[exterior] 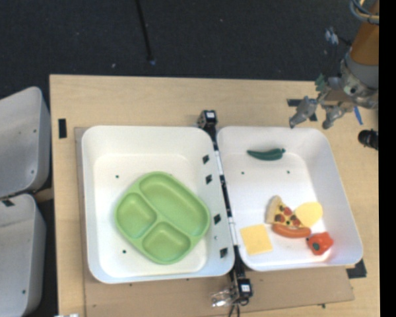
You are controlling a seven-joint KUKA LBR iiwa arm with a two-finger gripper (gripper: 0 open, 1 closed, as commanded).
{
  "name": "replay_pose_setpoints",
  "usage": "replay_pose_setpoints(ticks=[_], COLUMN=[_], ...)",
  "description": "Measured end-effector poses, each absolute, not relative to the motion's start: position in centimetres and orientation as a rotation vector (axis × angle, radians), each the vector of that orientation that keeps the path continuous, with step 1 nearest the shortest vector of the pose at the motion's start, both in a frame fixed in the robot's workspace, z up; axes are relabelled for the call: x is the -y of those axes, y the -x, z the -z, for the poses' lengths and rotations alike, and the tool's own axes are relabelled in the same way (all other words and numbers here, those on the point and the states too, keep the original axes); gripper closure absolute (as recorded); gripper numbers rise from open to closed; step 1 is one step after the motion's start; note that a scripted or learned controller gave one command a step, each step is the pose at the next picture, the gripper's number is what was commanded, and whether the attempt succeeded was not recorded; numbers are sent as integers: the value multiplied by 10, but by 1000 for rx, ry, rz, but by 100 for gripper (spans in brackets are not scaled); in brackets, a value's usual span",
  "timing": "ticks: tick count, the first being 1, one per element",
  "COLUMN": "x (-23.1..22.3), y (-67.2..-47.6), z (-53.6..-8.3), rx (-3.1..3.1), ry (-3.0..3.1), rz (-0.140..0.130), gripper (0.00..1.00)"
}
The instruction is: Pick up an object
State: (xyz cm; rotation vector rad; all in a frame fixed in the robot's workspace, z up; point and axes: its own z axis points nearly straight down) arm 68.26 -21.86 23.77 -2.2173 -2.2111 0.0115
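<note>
**Jaws spread and bare above the right bin's far corner**

Jaws [319, 115] hang open with nothing between them, poised over the wooden surface [152, 101] just past the far right corner of the right bin [336, 177], below the arm's orange band [364, 45].

Inside that right bin lie all the small toy foods. A dark green pepper [266, 153] rests alone near the far wall, closest to the jaws yet apart from them. Toward the near side sits a cluster: a pizza slice [278, 211] touching a yellow round piece [309, 212], with a red sausage [292, 230] lying across their near edges. A square yellow cheese slice [256, 239] lies just left of the sausage, and a red tomato-like piece [321, 243] sits at the near right corner, just beside the sausage's end.

The left bin [92, 177] holds a single item, a light green divided plate [162, 216] with three compartments, set at a tilt to the bin's walls and lying toward the near right part.

Black clips [219, 177] line the seam where the two bins meet.
</note>
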Motion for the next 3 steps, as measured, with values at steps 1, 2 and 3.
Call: replay_pose_setpoints(ticks=[1,2,3], x=[218,216,218], y=[-685,-684,-683], z=[-248,-206,-144], rx=[2224,2224,2223], ry=[2222,2220,2220], rz=[0,-4,-5], gripper=[0,0,0])
